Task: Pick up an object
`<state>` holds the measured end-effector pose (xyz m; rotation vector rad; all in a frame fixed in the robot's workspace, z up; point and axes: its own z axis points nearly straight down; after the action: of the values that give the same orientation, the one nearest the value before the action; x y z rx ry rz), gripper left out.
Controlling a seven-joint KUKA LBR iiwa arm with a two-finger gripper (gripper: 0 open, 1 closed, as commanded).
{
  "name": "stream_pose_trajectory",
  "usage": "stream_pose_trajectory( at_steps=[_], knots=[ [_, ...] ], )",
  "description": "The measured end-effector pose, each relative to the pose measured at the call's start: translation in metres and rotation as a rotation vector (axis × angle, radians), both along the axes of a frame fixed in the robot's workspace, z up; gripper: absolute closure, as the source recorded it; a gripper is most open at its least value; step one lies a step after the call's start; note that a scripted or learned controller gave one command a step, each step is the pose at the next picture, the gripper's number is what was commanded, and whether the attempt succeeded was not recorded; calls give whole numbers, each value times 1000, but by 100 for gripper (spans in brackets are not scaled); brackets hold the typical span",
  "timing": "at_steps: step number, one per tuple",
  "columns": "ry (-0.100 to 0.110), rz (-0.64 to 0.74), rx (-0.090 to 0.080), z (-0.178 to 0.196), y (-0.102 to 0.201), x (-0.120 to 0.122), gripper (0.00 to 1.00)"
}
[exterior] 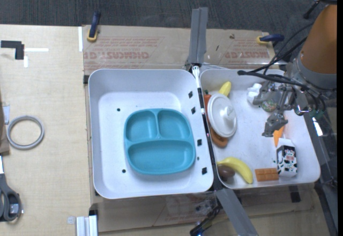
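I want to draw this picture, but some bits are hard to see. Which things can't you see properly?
- Tool, camera view: small and dark, its tip blurs into the bin floor.
- Orange thing, camera view: partly behind the tool; can't tell what it is.
- Scissors, camera view: cut off by the left edge.
- Brown item, camera view: mostly hidden under the white lid.

We see the arm (324,42) entering at the right edge of the frame, its orange band uppermost. Its gripper (274,122) hangs at mid-right, pointing down. The wrist seems wrapped in cables, though clutter blurs its outline.
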<state>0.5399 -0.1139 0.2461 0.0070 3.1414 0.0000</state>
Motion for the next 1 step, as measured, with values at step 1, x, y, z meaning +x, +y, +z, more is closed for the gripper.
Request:
stream_pose_trajectory(
  at_steps=[1],
  knots=[
    [0, -146, 0, -138, -29, 50, 0]
  ],
)
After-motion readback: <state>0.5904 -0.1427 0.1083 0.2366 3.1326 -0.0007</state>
